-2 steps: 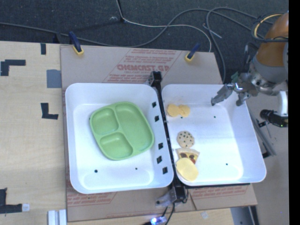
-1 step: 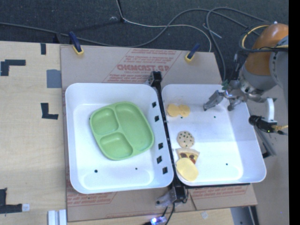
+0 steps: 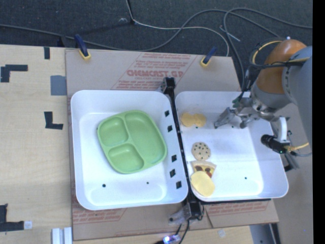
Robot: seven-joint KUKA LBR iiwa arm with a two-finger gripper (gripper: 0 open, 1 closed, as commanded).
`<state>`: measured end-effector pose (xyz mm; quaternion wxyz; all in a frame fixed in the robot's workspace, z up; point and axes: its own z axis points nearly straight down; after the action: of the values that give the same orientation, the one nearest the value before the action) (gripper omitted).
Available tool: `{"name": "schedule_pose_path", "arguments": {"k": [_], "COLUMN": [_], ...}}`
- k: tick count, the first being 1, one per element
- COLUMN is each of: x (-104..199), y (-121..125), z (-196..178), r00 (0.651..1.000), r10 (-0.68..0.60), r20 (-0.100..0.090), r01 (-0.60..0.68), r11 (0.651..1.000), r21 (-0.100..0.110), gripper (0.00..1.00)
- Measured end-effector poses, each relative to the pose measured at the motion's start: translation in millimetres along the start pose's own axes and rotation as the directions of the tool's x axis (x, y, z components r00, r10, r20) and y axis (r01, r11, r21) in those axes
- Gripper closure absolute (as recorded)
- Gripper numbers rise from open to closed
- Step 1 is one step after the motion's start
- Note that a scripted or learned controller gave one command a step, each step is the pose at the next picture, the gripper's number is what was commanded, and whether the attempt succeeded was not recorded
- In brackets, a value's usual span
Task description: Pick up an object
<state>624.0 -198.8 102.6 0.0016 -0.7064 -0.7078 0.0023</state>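
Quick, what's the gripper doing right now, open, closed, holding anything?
Gripper: open, fingers spread, holding nothing, low over the right bin.

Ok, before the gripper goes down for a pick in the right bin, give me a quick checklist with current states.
1. Targets in right bin: pale yellow piece, cookie, yellow round piece: ok.
2. Gripper above that bin, beside the pale yellow piece: ok.
3. Gripper carrying nothing: ok.
4. Fingers open enough: cannot tell.
5. Yellow round piece free of the item beneath it: not ok, they overlap.
6. Green tray out of the way, in left bin: ok.
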Motion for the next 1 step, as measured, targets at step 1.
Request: {"name": "schedule_pose_path", "arguments": {"k": [1], "x": [0.5], "y": [1.4], "z": [-13.0], "r00": [1.000], "r10": [-0.001], "r20": [0.001], "r01": [0.001], "r11": [1.000], "r21": [-0.005], "gripper": [1.00]}}
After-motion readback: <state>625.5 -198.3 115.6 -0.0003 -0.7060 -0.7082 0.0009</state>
